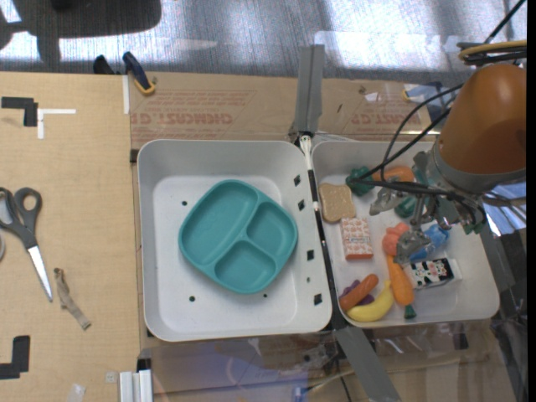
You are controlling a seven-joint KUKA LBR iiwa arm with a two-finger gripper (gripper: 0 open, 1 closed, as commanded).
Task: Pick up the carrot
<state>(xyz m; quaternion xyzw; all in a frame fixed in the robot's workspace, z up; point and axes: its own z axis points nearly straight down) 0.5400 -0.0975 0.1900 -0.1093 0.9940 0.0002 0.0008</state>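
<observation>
A single camera is sitting fixed above the bench, looking down at a slant. It is taking in both white bins across the frame's middle and right, bare benchtop at left, and floor along the top edge, from moderate height.

Bright, even light; soft focus

Divided plate in left bin; carrot in right bin, beside banana; scissors on table left.
</observation>
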